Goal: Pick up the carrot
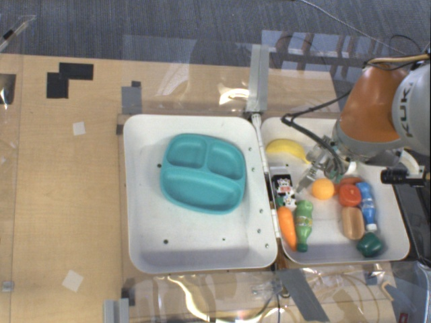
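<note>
partly hidden under the arm, the gripper (pixel 316 169) hangs open, empty, above the carrot (pixel 287 227).

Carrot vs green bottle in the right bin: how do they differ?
Colour: the carrot is orange, the green bottle is green.
Shape: the carrot tapers evenly toward one end; the green bottle has a rounded body narrowing to a neck.
Position: the carrot lies closer to the wall between the bins, the green bottle on its far side.
Shared: both lie flat, side by side, roughly parallel, near the right bin's front-left corner.
</note>
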